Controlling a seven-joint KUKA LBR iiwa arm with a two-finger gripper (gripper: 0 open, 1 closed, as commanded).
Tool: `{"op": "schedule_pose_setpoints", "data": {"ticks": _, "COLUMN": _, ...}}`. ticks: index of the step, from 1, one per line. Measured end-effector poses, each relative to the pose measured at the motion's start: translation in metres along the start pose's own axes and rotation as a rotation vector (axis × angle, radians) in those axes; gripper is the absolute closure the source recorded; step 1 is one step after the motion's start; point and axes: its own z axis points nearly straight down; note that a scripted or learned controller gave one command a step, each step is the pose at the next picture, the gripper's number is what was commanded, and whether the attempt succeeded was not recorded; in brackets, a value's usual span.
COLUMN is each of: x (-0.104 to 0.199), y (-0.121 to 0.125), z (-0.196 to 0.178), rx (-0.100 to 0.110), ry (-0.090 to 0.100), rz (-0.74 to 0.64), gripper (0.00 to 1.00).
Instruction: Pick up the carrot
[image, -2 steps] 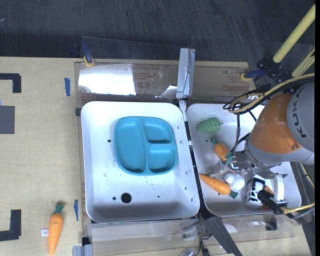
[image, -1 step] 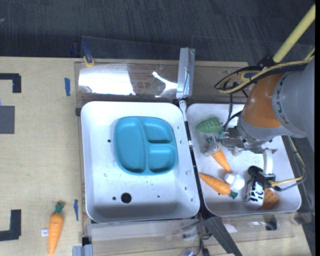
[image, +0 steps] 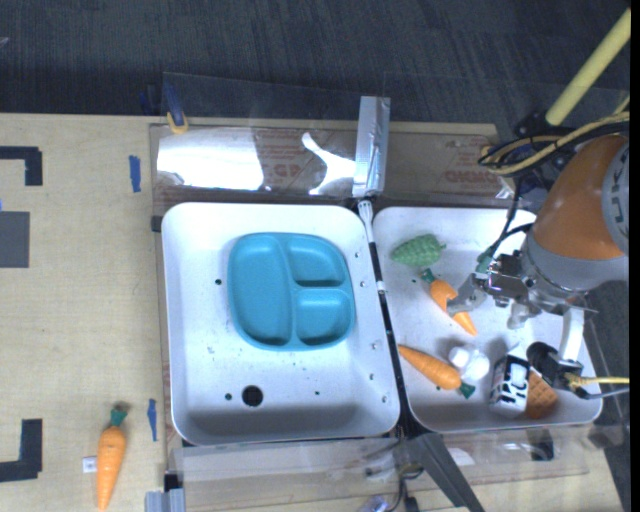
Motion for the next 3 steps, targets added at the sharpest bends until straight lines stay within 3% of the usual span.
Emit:
{"op": "schedule_pose_setpoints", "data": {"ticks": 1, "x": 0.016, "y": 0.048, "z": 0.066, "rx": -0.003, "ry": 0.0, "rz": -0.134, "gripper": 0.0}}
{"op": "schedule_pose_setpoints", "data": {"ticks": 2, "x": 0.016, "y": 0.049, "z": 0.054, "rx": -0.009, "ry": 0.0, "rz": -0.135, "gripper": 1.0}}
{"op": "schedule_pose_setpoints", "data": {"ticks": 3, "x": 0.048, "y": 0.036, "z": -0.035, "rx": -0.004, "ry": 0.002, "rz": -0.017, "gripper": 1.0}}
